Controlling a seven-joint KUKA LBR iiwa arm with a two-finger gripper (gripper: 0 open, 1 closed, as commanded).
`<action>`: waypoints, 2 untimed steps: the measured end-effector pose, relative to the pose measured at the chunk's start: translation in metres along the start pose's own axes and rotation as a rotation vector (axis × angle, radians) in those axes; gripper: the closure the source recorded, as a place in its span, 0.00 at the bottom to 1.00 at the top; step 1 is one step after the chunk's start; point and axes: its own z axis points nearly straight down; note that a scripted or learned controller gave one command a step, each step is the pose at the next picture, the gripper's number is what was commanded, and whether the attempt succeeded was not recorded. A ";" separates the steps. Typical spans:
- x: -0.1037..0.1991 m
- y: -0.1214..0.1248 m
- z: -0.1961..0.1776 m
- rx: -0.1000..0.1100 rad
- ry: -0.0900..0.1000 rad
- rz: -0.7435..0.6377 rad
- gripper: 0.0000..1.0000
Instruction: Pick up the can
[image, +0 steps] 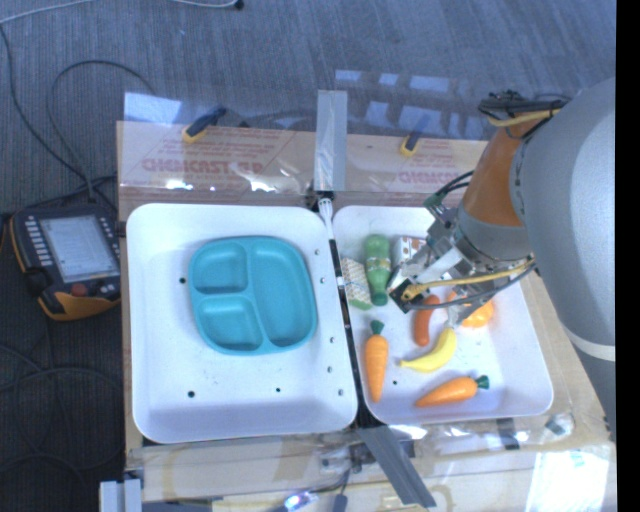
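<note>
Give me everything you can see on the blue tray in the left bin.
The blue tray is a turquoise, plastic-looking plate with rounded corners and three compartments: two smaller ones along its far side, one larger along the near side. It lies flat, slightly skewed, on the floor of the left bin, nothing in it or touching it.

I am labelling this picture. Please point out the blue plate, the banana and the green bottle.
blue plate (250, 295): camera view, on its middle, where the compartments meet.
banana (436, 352): camera view, on the middle of its curved body.
green bottle (377, 268): camera view, on its body.
</note>
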 end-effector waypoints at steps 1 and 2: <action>0.050 -0.067 0.000 0.001 0.001 0.241 0.00; 0.087 0.006 -0.182 0.000 0.005 0.303 0.00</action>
